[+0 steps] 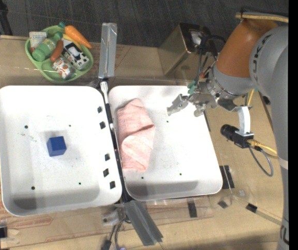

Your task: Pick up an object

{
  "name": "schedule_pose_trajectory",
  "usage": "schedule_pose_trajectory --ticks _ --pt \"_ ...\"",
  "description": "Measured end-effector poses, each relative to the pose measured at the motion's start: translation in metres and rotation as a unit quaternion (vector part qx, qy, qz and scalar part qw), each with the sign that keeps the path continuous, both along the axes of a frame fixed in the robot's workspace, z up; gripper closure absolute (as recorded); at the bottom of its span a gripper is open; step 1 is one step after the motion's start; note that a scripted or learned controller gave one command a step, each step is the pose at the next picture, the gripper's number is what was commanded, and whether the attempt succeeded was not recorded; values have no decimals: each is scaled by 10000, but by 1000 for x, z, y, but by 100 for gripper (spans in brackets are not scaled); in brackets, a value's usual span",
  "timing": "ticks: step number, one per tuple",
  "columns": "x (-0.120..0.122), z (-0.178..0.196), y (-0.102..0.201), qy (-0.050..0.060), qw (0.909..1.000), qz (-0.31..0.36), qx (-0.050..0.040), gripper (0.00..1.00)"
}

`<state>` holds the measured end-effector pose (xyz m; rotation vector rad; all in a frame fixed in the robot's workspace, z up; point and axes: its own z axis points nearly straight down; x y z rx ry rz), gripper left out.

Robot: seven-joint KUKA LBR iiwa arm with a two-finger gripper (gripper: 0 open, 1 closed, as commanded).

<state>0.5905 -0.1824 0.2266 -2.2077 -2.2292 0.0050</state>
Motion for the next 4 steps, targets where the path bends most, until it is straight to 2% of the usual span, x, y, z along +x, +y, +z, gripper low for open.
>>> schedule_pose_trajectory --ticks 1,2,3,4 --pt "24 -123 37 -3 9970 776 4 0" --pt "44 -133 73 -31 9961 885 -12 0" --pt "44 -124 74 -25 9959 904 -7 100" --pt "58 -34 154 -18 9818 1901 0 100"
